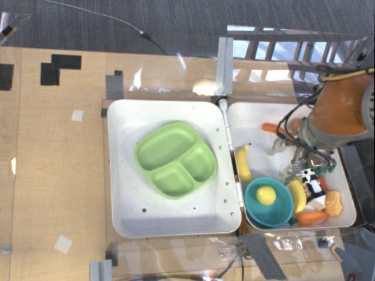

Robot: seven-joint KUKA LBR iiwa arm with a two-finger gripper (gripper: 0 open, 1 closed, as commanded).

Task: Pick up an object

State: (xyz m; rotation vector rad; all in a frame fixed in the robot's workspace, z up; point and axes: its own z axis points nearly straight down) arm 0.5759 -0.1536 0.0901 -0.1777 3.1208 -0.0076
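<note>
**Gripper low over right bin's toy food, nothing visibly gripped**

Camera view: arm (343, 107) comes in from the right, orange band above the wrist, gripper (309, 171) down in the right bin (258, 119) near its right-front clutter. Whether the fingers are apart or together: cannot tell, too small and tangled with cables. No object seen between them.

Candidate objects all sit in the right bin. Teal bowl (268, 202) at the front-left corner, a yellow ball-like piece (266, 195) inside it. Yellow banana (242, 164) lies along the left wall, just behind the bowl. A second yellow banana-like piece (297, 195) touches the bowl's right rim. Orange carrot (312, 218) at the front edge, and an orange-tan lumpy piece (333, 204) just right of it (type unclear). A small orange-red item (269, 127) lies farther back, apart from the rest.

Left bin (129, 215) holds a light green three-compartment plate (176, 158), lying flat, roughly centred.
</note>
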